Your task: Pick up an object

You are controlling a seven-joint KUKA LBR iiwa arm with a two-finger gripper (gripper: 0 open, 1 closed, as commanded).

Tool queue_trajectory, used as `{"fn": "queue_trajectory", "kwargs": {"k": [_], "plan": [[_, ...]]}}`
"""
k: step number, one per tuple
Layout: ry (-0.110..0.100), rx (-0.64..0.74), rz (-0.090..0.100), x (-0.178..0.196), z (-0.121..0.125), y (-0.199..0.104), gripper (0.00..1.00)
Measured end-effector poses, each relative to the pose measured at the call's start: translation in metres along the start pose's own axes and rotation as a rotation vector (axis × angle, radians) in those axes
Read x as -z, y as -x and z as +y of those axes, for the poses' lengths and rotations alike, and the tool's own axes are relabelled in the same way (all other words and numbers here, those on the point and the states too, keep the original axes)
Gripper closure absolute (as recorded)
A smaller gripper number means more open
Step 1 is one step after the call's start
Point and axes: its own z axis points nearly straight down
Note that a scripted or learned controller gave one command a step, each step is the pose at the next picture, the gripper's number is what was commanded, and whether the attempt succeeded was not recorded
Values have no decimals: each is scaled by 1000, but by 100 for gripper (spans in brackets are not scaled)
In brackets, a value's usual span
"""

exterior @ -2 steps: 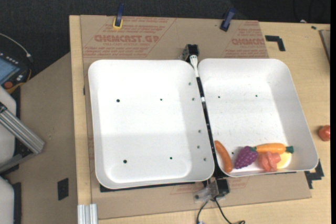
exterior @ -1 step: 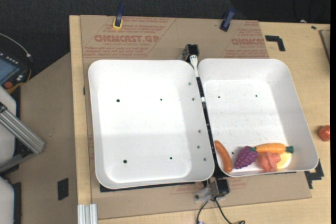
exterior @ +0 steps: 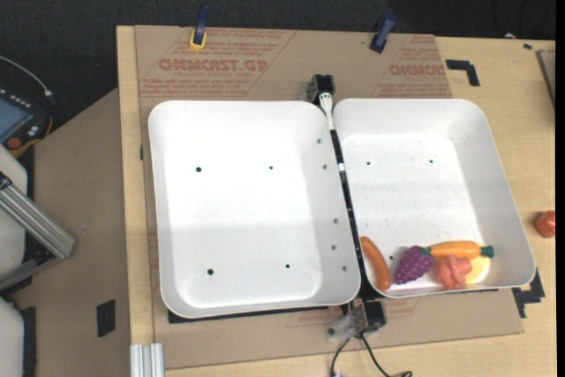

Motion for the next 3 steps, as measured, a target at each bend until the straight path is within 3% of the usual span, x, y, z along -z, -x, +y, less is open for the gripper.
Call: {"fn": "queue_trajectory", "kwargs": {"k": [1, 2, 3], "plan": [[-8, 1, 4, -31, 32, -1, 100], [2, -2, -1, 2, -1, 0, 100], [-8, 1, 4, -35, 27, -1, 100]]}}
